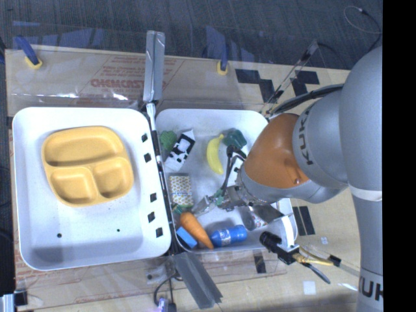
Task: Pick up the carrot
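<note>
1. Gripper sits low in the right bin, just up-right of the carrot; can't tell how far it's open, metal bits too cluttered. Nothing visibly held.
2. Carrot lies at the near-left corner of the right bin, tilted, thick end up-left, tip toward the blue bottle. Touching a small blue block at its near side. Crowded corner, likely awkward to get at.
3. Bottle lies on its side along the near wall, just right of the carrot.
4. Mid bin: patterned square packet by the left wall; banana upright-ish further back.
5. Far end: green veg, black-white checker cube, dark green item beside the banana.
6. Left bin holds a yellow divided tray, well apart from the action.
7. Arm comes from the right, orange band over the bin's right half, wrist bent down-left toward the carrot corner. Judged: approach stage, carrot not yet picked.
</note>
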`<control>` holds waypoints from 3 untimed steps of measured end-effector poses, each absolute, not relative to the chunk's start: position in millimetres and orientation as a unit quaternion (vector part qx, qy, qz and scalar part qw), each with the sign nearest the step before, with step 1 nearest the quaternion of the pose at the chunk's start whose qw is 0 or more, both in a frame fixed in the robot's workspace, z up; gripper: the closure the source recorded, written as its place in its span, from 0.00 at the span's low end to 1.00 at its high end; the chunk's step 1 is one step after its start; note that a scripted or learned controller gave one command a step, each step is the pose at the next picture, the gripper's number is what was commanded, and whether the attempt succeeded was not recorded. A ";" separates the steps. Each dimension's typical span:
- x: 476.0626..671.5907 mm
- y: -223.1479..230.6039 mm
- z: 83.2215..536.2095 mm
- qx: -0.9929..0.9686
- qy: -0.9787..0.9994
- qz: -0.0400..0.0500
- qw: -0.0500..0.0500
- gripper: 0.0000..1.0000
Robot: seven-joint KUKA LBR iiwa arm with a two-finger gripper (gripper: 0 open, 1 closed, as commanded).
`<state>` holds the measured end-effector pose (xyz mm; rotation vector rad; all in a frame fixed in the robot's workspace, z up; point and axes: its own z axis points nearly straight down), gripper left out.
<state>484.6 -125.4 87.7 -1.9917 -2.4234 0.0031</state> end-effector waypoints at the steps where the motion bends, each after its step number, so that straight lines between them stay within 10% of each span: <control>1: 476.6 -102.8 88.4 -0.536 -0.844 0.002 0.000 0.00; 2: 535.7 -131.7 87.9 -0.679 -0.734 0.002 0.002 0.00; 3: 482.5 -101.5 90.6 -0.632 -0.775 -0.001 -0.004 0.00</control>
